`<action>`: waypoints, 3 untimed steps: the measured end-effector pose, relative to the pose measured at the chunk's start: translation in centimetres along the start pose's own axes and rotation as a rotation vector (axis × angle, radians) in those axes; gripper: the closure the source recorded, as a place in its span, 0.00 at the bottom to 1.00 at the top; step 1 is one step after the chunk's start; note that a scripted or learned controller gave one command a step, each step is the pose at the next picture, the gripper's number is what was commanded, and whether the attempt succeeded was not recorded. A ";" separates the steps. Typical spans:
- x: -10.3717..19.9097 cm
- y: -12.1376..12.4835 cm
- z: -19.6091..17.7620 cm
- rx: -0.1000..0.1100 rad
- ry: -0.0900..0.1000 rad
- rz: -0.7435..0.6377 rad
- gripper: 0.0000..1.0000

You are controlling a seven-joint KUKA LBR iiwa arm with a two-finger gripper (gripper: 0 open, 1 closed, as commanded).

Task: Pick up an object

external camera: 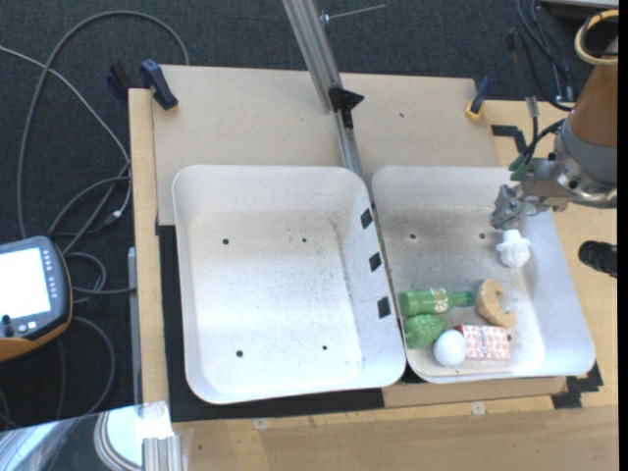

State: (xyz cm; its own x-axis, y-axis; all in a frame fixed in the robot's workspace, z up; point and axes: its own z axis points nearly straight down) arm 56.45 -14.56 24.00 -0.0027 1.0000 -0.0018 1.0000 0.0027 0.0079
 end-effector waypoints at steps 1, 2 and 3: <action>6.4 1.0 -0.3 0.004 0.004 -0.006 1.00; 12.9 1.9 -0.3 0.006 0.004 -0.006 1.00; 17.7 2.6 -0.8 0.006 0.004 -0.005 1.00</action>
State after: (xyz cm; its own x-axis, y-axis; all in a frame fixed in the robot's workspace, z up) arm 58.98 3.15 24.83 -0.0074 1.0000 0.0024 1.0000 0.0074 0.0017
